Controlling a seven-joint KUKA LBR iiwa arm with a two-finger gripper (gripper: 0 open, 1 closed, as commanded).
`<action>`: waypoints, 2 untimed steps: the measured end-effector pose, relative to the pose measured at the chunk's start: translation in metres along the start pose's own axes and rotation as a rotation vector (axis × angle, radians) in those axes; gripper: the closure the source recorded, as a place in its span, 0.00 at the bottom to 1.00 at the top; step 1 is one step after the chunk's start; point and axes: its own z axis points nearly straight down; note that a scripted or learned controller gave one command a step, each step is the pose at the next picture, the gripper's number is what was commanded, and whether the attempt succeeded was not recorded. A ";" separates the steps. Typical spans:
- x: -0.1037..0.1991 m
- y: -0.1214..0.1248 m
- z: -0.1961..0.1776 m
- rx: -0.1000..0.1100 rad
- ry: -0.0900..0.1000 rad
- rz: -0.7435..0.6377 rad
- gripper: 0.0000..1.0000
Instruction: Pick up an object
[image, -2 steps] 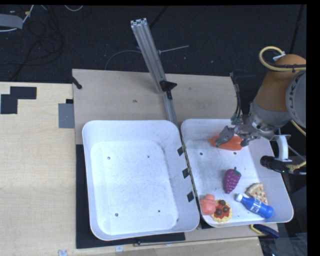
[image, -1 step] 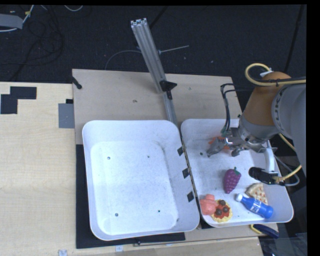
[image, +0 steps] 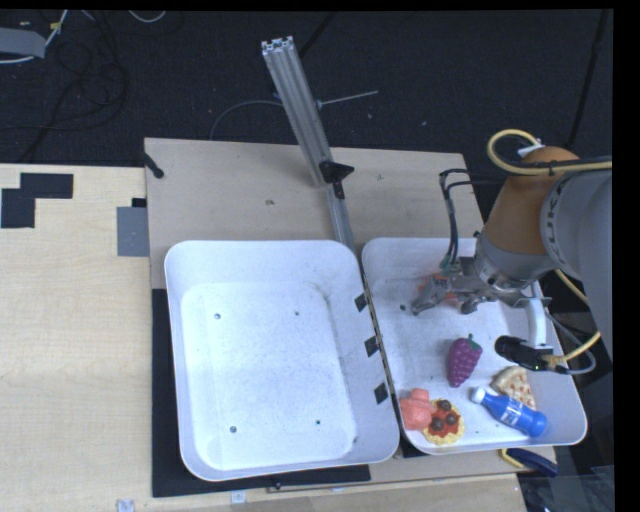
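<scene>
Camera view puts the claw (image: 432, 294) low over the right bin (image: 400, 262); whether it is parted or grips anything, I cannot tell. Nearest target, the purple grapes (image: 462, 359), lies at its five o'clock, near but apart, long axis running twelve-to-six.

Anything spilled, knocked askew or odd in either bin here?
Nothing stands out. The grape bunch, blue bottle, waffle piece and fruit tart all lie inside the right bin, with the pincer low above its floor.
</scene>
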 end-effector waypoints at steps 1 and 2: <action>-0.001 0.000 -0.011 -0.001 0.000 0.001 1.00; -0.006 -0.005 -0.071 -0.005 -0.001 0.002 1.00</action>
